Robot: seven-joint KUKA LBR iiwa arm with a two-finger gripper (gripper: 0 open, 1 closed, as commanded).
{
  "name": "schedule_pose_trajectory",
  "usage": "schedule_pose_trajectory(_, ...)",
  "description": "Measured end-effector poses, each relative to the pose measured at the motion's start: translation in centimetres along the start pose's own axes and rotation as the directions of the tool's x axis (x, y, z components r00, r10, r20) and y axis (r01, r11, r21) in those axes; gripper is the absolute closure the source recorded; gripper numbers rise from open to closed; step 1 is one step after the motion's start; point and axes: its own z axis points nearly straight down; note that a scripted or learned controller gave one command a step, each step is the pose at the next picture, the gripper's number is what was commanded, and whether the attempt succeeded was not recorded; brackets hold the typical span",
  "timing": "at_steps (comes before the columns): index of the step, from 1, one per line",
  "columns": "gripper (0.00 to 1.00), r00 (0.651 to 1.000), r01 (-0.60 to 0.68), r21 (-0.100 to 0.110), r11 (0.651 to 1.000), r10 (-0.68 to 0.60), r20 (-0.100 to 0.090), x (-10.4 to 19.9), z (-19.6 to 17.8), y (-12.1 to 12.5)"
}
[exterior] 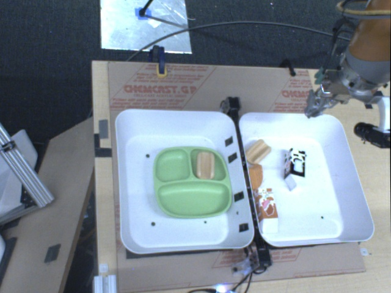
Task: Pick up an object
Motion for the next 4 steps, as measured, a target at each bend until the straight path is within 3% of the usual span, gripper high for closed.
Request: schedule_pose_trajectory(4,1.00,1.000,0.002,-0.001,1.000,-0.002,-0.001,20.0,4.1,-5.1)
